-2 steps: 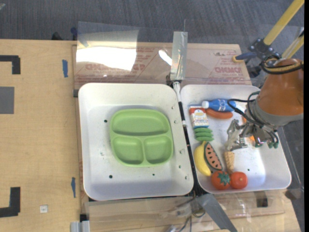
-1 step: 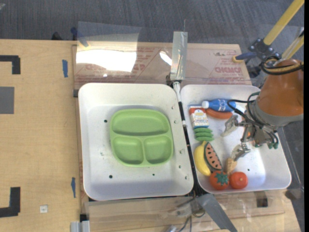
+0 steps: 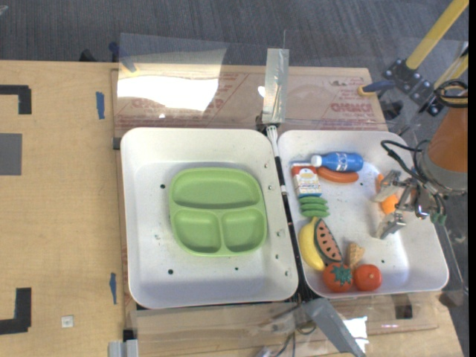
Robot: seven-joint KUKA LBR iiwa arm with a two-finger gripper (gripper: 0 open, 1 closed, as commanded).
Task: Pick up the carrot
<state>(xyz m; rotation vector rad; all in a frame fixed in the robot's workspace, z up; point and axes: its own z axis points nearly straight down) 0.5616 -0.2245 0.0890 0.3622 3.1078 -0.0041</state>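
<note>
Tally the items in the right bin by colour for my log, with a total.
Blue: 1, the bottle
Red: 3, the hot dog, two tomatoes
Green: 1, the pea pod
Yellow: 1, the banana
Orange: 1, the carrot by the end effector
Mixed: 3, the carton, watermelon slice, ice cream cone
Total: 10

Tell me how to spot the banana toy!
Look in the right-hand white bin, along its left wall near the front. The banana lies there, touching the watermelon slice. It is the one plain yellow, curved piece; its neighbours are red or green.

the carrot, small and orange, lies near the right bin's right wall.
</note>
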